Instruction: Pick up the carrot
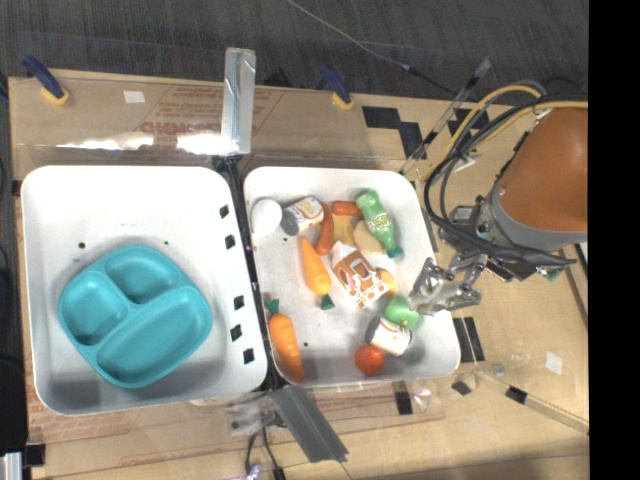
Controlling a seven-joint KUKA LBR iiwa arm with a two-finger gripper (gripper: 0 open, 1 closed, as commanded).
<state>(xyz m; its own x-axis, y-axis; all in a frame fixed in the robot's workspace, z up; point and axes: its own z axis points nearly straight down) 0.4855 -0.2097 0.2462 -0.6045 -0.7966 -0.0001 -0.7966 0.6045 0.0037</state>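
Two orange carrots lie in the right bin (420, 203). One carrot (315, 266) is in the middle, its green end pointing toward the front. The other carrot (285, 341) rests against the bin's front left wall, green top pointing back. My gripper (438, 290) hovers at the bin's right rim, well to the right of both carrots and just above a small bottle with a green cap (396, 324). Nothing shows in its grasp.
The right bin also holds a white ball (265, 215), a small can (304, 211), a green bottle (377, 220), an orange-and-white carton (360, 276) and a red tomato (369, 360). A teal divided plate (133, 313) sits in the left bin (60, 193). Cables loop above the arm (545, 173).
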